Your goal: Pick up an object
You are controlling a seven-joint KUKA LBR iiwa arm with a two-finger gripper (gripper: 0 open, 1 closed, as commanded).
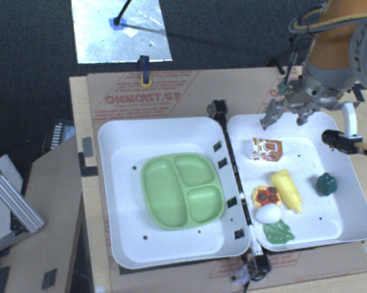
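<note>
Nearest the camera, in the right bin at about 6 o'clock: green leafy piece, with white egg touching it just above. Red-and-yellow item next, pressed against yellow corn-like piece at 3 o'clock of it. Dark green pepper alone toward 3 o'clock of the bin, well apart from the cluster. Orange-and-white packet lying flat toward 11 o'clock of the bin floor, clear of the others. Left bin carrying only a green divided plate, roughly central. Farthest: end effector at 12 o'clock of the right bin, over the far rim, fingers spread apart with nothing between them; grey arm with orange band entering from 2 o'clock. No object lifted yet; judged as approach stage, target undecided. Packet closest to the end effector, so the likely candidate. Risks, as judgement: packet flat and thin, so fingers liable to close over it or skid on the bin floor without catching an edge. Descent so near the far wall liable to strike the rim. If the cluster chosen instead, egg, corn and red item touching, so one finger likely to land on a neighbour and shove it; egg round and smooth, prone to squirting out. Pepper the cleanest grasp, with free space all round.
</note>
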